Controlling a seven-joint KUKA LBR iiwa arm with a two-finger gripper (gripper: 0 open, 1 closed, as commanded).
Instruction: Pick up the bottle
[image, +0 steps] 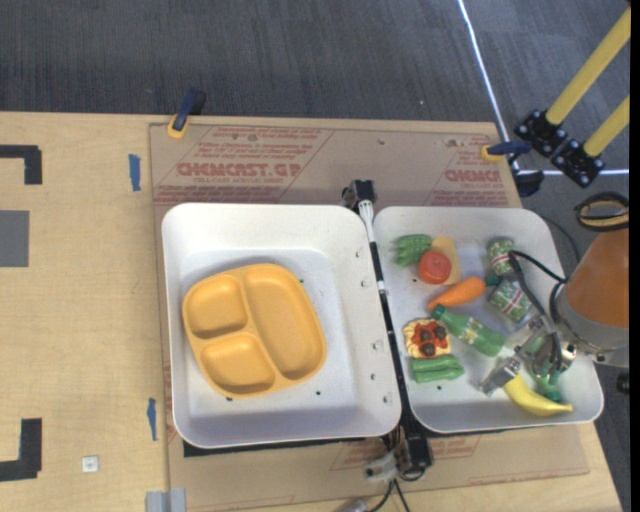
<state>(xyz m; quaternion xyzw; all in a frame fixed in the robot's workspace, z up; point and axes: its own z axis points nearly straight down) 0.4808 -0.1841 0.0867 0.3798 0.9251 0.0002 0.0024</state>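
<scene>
Nearest the camera, a banana (538, 398) lay in the near right corner of the right bin (575, 250), yellow, touching the tip area of the gripper (535, 355). Gripper sat low inside that bin, metal parts and cables tangled over the toys, orange band of the arm (603, 285) just above at the view's right; whether it was spread or pinching anything, cannot tell, too cluttered. Green bottle (468, 332) lay on its side mid-bin, tilted, neck toward the left, its far end right beside the gripper, contact unclear. Left of the bottle was a yellow pizza slice toy (427, 338) with red and dark toppings, and a green pickle-like piece (437, 371) just below it. Orange carrot (458, 293) lay just above the bottle, tomato (434, 266) above that, a green leafy piece (410, 247) at upper left of the bin. Two striped cans (505, 280) lay toward the right wall, one partly crossed by a black cable. Left bin (190, 400) held a yellow divided plate (252, 327), three compartments, well apart from everything else. Both bins sat on a cardboard sheet (300, 160) on the bench, side by side, rims touching.
</scene>
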